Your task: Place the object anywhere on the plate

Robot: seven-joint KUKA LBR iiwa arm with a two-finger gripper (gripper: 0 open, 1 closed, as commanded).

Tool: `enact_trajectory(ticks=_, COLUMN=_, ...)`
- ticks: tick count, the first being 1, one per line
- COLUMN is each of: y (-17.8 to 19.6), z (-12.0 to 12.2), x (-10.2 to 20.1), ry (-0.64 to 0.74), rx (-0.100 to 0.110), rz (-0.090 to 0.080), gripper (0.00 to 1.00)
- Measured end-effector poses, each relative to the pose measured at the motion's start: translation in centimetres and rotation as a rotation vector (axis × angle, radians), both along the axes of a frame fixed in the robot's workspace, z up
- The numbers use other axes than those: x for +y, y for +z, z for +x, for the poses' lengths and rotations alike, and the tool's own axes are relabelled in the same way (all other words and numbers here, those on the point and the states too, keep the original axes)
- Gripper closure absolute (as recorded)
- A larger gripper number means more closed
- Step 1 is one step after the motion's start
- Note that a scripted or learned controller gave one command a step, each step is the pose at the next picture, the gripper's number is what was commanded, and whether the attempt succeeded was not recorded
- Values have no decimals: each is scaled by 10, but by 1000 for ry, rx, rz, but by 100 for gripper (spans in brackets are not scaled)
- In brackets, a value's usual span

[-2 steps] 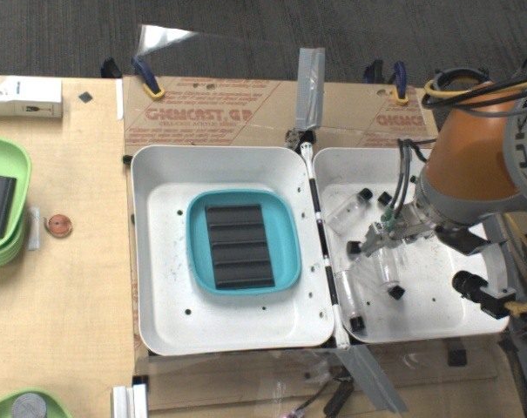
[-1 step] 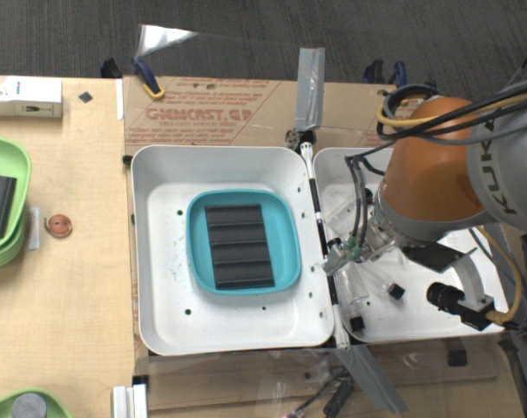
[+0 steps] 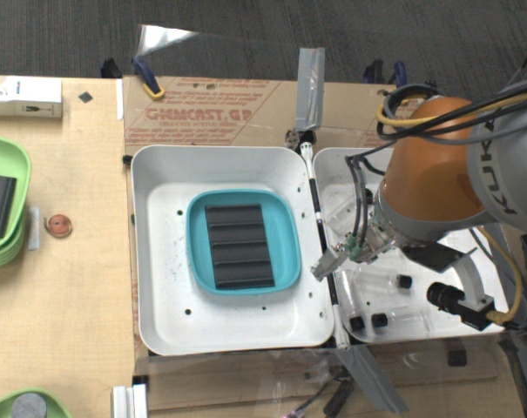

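**Dark ribbed block on the teal plate; gripper over the right bin**

Resting flat near the middle of the teal plate (image 3: pixel 198 233): a dark ribbed block (image 3: pixel 239 246). Charcoal to black all over, rectangular, with square corners. Crossed on top by four broad raised bands with narrow grooves between them. Faintly glossy along the ridges. Ringed by the plate's raised rim on every side, with teal showing all round.

Longer than wide. Long axis running from the far side of the bench toward the near side, close to parallel with the wall shared by the two bins. Bands lying across that axis, left to right. Near end leaning slightly to the view's right, so not quite square to the plate.

Seated in the left bin (image 3: pixel 158 320), with white floor showing round the plate.

Hanging over the left part of the right bin (image 3: pixel 420 340), just beside the shared wall: the gripper (image 3: pixel 346 255), under the orange band of the arm (image 3: pixel 433 168). Well apart from block and plate. Open or closed: cannot tell, since hidden by the wrist. Scattered on that bin's floor: small black pieces (image 3: pixel 403 280).
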State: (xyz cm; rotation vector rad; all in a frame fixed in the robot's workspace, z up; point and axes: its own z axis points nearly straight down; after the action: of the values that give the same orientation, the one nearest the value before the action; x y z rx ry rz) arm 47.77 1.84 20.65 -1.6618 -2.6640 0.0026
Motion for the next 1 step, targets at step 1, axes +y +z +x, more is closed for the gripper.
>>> enact_trajectory(ticks=1, y=42, z=48, x=27, ry=12, rx=-1, rz=-1, gripper=0)
